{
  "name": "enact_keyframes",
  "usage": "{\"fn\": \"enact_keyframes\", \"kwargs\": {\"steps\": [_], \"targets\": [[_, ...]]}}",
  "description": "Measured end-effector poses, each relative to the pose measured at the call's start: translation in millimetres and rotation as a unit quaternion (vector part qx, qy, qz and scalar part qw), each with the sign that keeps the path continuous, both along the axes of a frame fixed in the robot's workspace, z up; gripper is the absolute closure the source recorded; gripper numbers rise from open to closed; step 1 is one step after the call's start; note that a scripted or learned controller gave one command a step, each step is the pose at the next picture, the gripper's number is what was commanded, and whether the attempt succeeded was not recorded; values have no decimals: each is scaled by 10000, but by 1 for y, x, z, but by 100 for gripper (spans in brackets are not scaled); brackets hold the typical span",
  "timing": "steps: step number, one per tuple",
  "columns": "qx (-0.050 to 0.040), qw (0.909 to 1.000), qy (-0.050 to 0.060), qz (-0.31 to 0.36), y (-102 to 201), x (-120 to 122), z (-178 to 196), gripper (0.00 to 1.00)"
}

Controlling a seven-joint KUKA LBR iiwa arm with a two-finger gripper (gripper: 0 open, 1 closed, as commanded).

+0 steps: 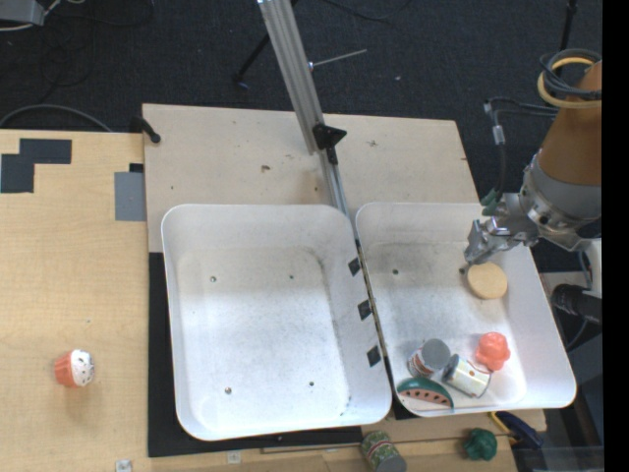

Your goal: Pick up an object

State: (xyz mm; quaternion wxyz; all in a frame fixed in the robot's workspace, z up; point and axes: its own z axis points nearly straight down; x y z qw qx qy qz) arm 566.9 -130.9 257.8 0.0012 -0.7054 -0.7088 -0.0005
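Note:
In the right bin (423, 283) lie a round tan disc (486, 282), a red-orange lump (492, 350), a small grey can (429, 357), a white cylinder (466, 376) and a watermelon-slice toy (425, 394). My gripper (478, 250) hangs over the bin's right side, just above and left of the tan disc. Its dark fingers point down toward the bin floor, and I see nothing between them.
The left bin (256, 323) sits beside the right one, with a divider rail (364, 303) between them. A metal post (295, 67) leans over the back board. A red-and-white toy (74, 369) lies on the wooden bench at left; a green object (481, 444) lies at the front.

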Motion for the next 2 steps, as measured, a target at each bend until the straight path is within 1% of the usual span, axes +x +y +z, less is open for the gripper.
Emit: {"fn": "enact_keyframes", "kwargs": {"steps": [1, 2], "targets": [[0, 10000, 16, -1, 52, 12, -9, 100], [0, 10000, 6, -2, 102, 13, -3, 100]]}}
